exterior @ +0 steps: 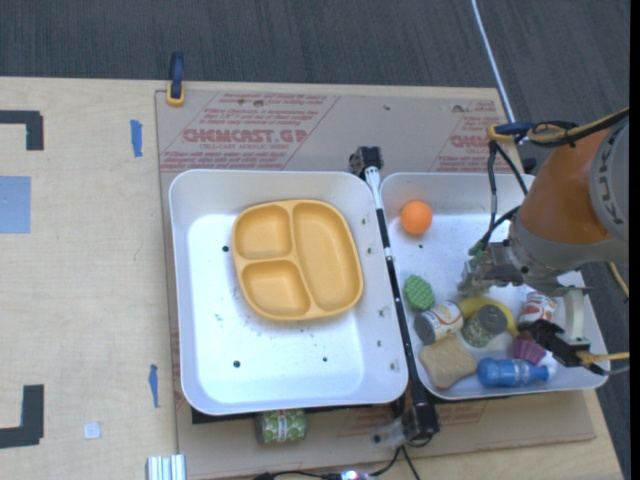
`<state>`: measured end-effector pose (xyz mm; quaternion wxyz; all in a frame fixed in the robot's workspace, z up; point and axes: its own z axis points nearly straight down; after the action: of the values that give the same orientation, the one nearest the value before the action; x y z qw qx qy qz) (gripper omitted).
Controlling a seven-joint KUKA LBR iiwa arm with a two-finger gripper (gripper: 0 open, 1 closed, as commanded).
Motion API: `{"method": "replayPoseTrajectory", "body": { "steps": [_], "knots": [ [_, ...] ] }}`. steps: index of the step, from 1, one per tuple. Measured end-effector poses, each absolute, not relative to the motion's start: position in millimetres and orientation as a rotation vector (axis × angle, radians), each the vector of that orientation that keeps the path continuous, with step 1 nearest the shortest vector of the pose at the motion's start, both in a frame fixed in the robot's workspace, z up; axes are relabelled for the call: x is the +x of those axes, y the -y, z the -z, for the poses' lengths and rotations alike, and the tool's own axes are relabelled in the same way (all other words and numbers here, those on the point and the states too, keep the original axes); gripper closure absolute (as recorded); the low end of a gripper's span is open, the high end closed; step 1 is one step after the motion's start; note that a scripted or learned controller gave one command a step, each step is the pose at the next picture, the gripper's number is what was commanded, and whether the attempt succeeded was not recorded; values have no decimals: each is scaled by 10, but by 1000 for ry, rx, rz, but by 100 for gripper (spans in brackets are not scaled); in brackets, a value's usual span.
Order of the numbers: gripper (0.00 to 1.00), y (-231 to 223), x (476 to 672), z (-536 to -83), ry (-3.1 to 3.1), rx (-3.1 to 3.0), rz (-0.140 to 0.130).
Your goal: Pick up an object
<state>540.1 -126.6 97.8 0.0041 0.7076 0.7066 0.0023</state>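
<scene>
- Your gripper hangs in the right bin, at five o'clock from the orange ball; whether it's spread, I cannot tell
- The yellow tray sits in the left bin

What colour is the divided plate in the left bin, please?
Yellow-orange, seen in the camera view: the divided plate.

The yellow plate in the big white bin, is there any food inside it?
No. The yellow plate has three sections, and all three look bare. It lies flat in the left bin, so whatever is underneath the plate is covered.
</scene>
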Motion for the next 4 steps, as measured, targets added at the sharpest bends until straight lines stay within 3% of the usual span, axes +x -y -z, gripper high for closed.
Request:
{"method": "replayPoseTrajectory", "body": {
  "steps": [1, 2, 3, 4],
  "knots": [
    [100, 1852, 5161, -1306, -2217, 2219, -2],
    [100, 2069, 4888, -926, -2238, 2218, -18],
    [100, 1288, 4881, -883, -2221, 2216, -9],
    [100, 949, 5327, -1545, -2222, 2218, -3]
  ]
}}
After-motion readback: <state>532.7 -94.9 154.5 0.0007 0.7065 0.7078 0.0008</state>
